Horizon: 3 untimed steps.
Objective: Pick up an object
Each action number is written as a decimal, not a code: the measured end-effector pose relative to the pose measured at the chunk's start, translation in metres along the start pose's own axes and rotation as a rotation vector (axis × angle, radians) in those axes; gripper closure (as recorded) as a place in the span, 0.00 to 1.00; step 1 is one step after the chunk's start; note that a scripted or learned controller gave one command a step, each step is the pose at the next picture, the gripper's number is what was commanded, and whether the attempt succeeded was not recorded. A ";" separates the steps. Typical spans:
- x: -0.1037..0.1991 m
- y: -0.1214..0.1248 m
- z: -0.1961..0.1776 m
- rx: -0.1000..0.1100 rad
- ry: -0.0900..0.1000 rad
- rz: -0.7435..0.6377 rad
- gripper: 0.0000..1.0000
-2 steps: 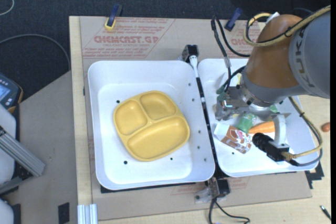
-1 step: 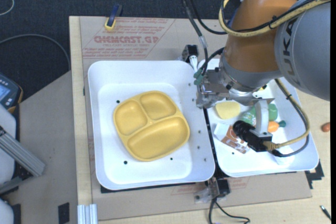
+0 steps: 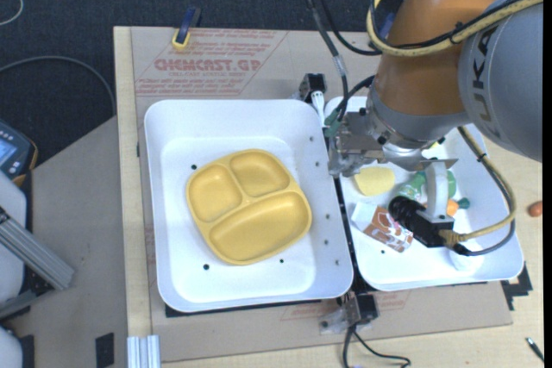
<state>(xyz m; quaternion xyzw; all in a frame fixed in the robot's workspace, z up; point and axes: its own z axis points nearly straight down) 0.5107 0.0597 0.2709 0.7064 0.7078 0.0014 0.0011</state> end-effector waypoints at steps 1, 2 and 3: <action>0.000 -0.031 -0.133 -0.013 0.003 -0.001 1.00; 0.012 -0.031 -0.125 0.003 0.000 0.001 1.00; 0.054 -0.030 -0.175 -0.004 0.002 -0.003 1.00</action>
